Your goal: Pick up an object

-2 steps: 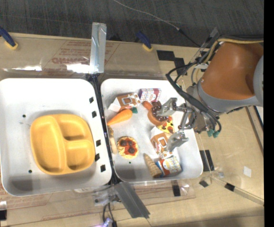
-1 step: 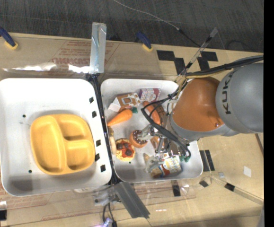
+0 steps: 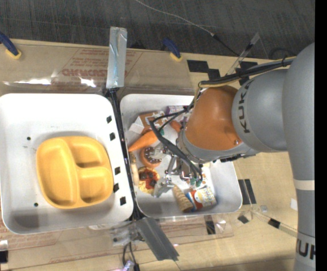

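Landmark: black divider strip (image 3: 120,151) running between the two shallow white bins; every place below is given from it.
Left bin (image 3: 5,151): lying to the left of the divider and carrying a yellow plastic compartment tray (image 3: 73,171), which is sitting well apart from the strip.
Right bin (image 3: 231,193): lying to the right of the divider and holding a crowded heap of small items.
Task objects: an orange carrot-shaped toy (image 3: 140,141) is lying just right of the divider; a dark red and brown piece (image 3: 147,176) is sitting below it; a small labelled can (image 3: 200,196) is resting further right, toward the bin's lower wall.
Arm: grey body with orange band (image 3: 211,120) is hanging over the heap, right of the divider.
Gripper (image 3: 177,171): working low among the clutter; whether it is released, clenched or grasping anything cannot be told, as the metal parts are blending with the items.
Risk, crowding: items are touching one another, so in my judgement a closing grip is likely to be catching two things or nudging one aside.
Risk, round can: it is likely to be rolling away under a glancing touch.
Risk, view: the arm is masking part of the heap, so a poor hold could be passing unnoticed.
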